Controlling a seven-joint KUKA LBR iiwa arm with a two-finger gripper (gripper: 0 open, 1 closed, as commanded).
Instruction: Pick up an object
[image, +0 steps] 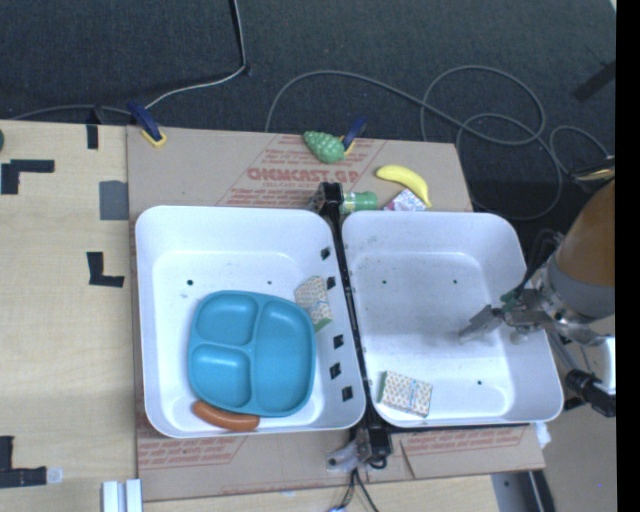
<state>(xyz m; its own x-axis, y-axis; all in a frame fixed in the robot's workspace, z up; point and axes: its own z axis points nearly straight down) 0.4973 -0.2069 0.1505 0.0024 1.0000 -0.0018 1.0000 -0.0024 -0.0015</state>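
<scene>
In the right bin (430, 240), a small patterned packet (407, 393) lies flat near the front wall. My gripper (488, 322) hangs over the right side of that bin, pointing left, a good way above and right of the packet, with nothing visibly in it. The left bin (160, 300) holds a blue divided plate (252, 352). An orange sausage (226, 417) lies at the plate's front edge. A second patterned piece (315, 297) leans by the divider.
Behind the bins, on the cardboard, lie a green toy (325, 146), a yellow banana (404, 182), a green bottle (360, 201) and a pink wrapper (406, 203). Cables loop over the dark floor at the back. The arm's orange band (597, 240) stands at the right edge.
</scene>
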